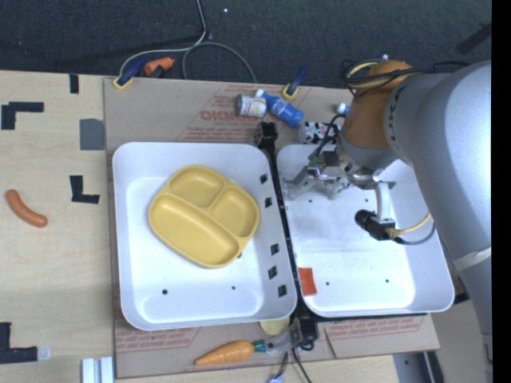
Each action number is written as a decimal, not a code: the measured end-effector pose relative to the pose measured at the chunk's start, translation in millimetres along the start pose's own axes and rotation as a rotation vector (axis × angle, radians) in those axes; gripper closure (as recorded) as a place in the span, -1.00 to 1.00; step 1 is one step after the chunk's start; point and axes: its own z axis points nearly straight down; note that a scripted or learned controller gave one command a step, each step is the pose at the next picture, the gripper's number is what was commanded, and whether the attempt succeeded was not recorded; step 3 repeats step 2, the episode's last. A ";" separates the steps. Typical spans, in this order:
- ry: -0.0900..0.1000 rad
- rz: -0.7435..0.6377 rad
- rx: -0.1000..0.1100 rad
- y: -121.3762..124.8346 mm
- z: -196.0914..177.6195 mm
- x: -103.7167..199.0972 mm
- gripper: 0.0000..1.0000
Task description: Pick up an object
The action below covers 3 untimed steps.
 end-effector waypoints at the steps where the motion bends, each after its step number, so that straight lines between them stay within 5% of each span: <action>1: 0.003 -0.003 0.001 34.2 1.2 -5.9 -1.00; 2: 0.000 0.002 0.000 32.1 -63.8 -62.9 -1.00; 3: 0.000 0.002 0.000 32.1 -63.8 -62.9 -1.00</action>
